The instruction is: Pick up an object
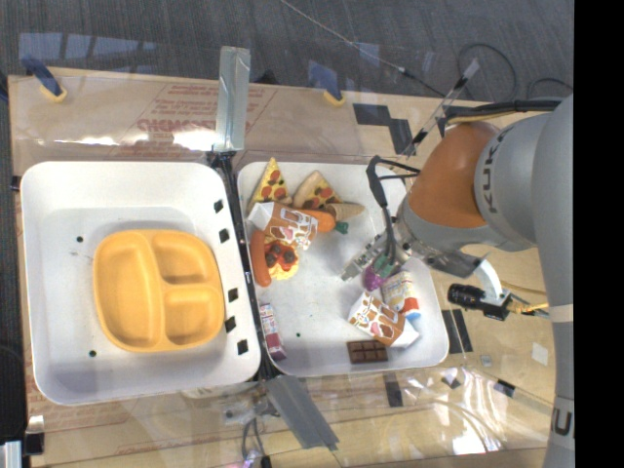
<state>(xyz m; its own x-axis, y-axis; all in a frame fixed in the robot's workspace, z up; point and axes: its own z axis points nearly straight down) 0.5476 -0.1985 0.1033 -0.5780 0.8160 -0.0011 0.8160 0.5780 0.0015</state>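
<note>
My gripper (pixel 378 261) hangs low over the right part of the right bin (pixel 317 359), below the arm's orange band. Directly beneath its tip lies a small purple toy (pixel 372 280); whether they touch is unclear. Close by are a patterned brown-and-white carton (pixel 376 319), a white bottle (pixel 403 293) and a chocolate bar (pixel 368 351). Further left lie a second patterned carton (pixel 291 226), a hot dog (pixel 258 261), a yellow pastry with berries (pixel 284 258) and two pizza slices (pixel 270 178) (pixel 315 191).
The left bin (pixel 58 193) holds a yellow divided tray (pixel 156 288). A small purple packet (pixel 268 326) lies against the right bin's left wall. Cables and tape marks sit on the bench behind the right bin. A bare white patch of the right bin's floor lies left of the gripper.
</note>
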